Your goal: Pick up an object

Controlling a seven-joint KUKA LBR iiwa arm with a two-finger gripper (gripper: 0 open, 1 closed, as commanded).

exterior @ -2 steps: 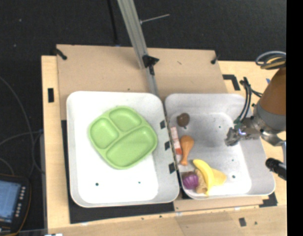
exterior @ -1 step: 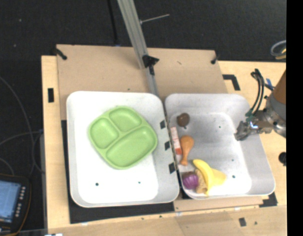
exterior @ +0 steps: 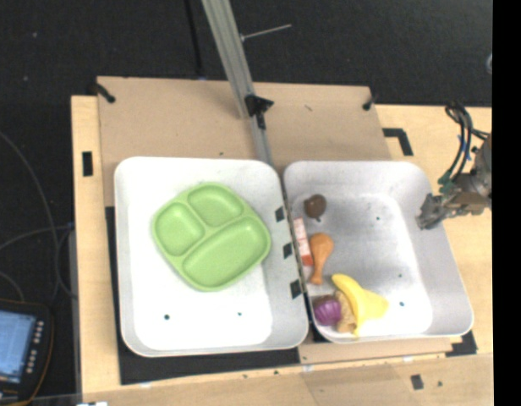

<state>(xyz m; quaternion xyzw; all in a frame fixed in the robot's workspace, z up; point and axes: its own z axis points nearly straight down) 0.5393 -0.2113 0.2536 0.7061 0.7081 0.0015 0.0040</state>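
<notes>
**Operator:** White plastic, two shallow bins. My gripper (exterior: 430, 212) hangs at the right bin's (exterior: 387, 184) right rim, nothing between its fingers that I can see. Whether they're spread or closed, I cannot tell from up here.

**Spotter:** What's on offer?

**Operator:** Everything loose sits along the right bin's left wall and near corner. A dark brown lump (exterior: 315, 205) at the top, then an orange drumstick-shaped toy (exterior: 320, 250) lying against a slim red and white packet (exterior: 299, 237) that hugs the wall. Down in the corner, a yellow banana (exterior: 359, 297) touching a purple onion-like ball (exterior: 327, 311). The left bin (exterior: 142, 311) has a green divided plate (exterior: 211, 235).

**Spotter:** Which would you go for?

**Operator:** The brown lump, I think. It stands apart from the others with bare floor on its right side, so fingers can straddle it without nudging a neighbour. The corner pile is crowded and tight against the wall, so a slip looks likely there. The arm needs to cross the whole bin leftward, centre over the lump, then drop straight down.

**Spotter:** Any labels, brands?

**Operator:** The packet has printing, but it's too small to read. There's a glowing screen (exterior: 11, 342) off the bench at lower left, and that's illegible too.
</notes>
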